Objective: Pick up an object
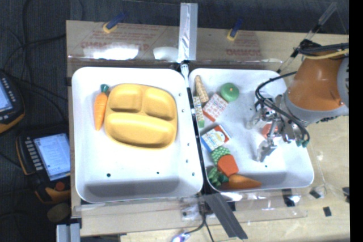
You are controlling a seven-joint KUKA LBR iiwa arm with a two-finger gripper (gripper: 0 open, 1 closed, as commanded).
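Nearest the camera, the near rim of the two shallow white plastic bins is seen, set side by side so that things can be moved from one to the other. The left bin is largely taken up by a yellow moulded compartment tray, with a small orange toy carrot laid just beside its left edge.

From the right, the grey arm with its orange band is reached down into the right bin, and the two-finger gripper is held low over bare floor, well apart from the toys. A small reddish patch is seen by the fingers; whether it is a held thing or part of the gripper cannot be told, nor can the opening of the fingers.

The candidates for picking are crowded along that bin's left wall: an orange toy carrot with green leaves, two small printed cartons, and a green round toy at the far side.
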